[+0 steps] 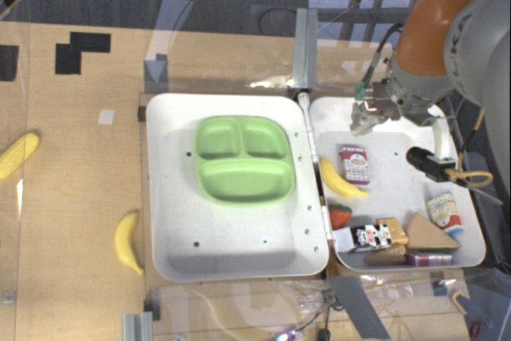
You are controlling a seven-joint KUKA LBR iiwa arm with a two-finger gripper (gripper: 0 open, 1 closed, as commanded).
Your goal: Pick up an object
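Gripper [362, 120] hangs over the right bin [391, 192], in the bin's 11 o'clock corner, near the rail between the bins. From this slant I cannot tell whether my gripper is spread or pressed together. I see nothing held in it, and cannot tell whether it touches the bin floor.

Candidates to pick, all in the right bin:
- red-and-white carton [353, 164], just at 6 o'clock of the gripper, apart from it.
- banana [342, 180], at 7 o'clock of the carton, touching or just beside it, against the bin's left wall.
- red fruit [341, 216], at 6 o'clock of the banana.
- tan wedge [431, 234], at the bin's 5 o'clock.

Left bin [176, 239] holds a green divided plate [243, 158], lying flat.
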